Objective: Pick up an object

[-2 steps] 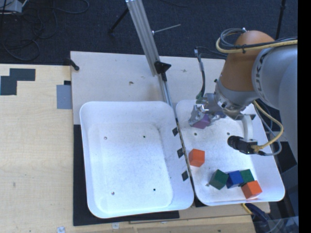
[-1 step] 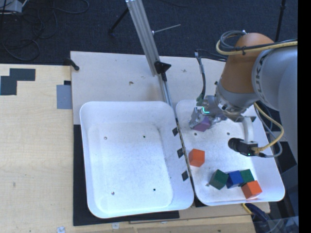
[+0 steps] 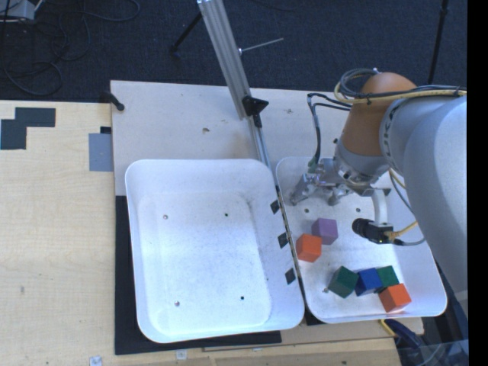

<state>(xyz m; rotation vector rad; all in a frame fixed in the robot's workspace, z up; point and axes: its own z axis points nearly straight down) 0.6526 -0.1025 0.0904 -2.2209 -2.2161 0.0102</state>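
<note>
The approach step is proceeding: the gripper (image 3: 320,190) is hovering with fingers spread and holding nothing in the right-hand shallow white bin (image 3: 427,300), just above the small purple cube (image 3: 325,230) (nearest candidate), so descent and closure are pending.

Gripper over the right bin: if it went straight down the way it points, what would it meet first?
Probably bare bin floor. The gripper points down near the far end of the right bin; the purple block and orange block lie nearer the camera, off that line, though depth is hard to judge.
</note>
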